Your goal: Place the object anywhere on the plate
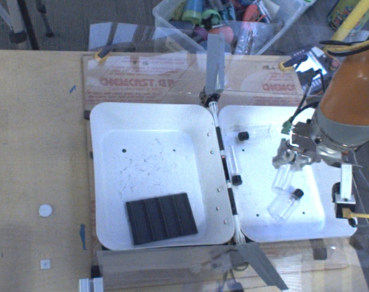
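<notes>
Right bin (306, 221) — clear bottle (283, 201) lies diagonally, black cap up-right.

Object: clear plastic vial (283, 198) with a black cap, lying tilted on its side in my right-hand white bin (257, 221).
Plate: dark ribbed rectangle (161, 218), flat in the left bin's (111, 126) near part.

Ridged slab (161, 217) in left bin (111, 126), near front. Bottles (285, 201) in right bin (257, 221); gripper (286, 160) above them. Toy tub (172, 11) behind bins.
</notes>
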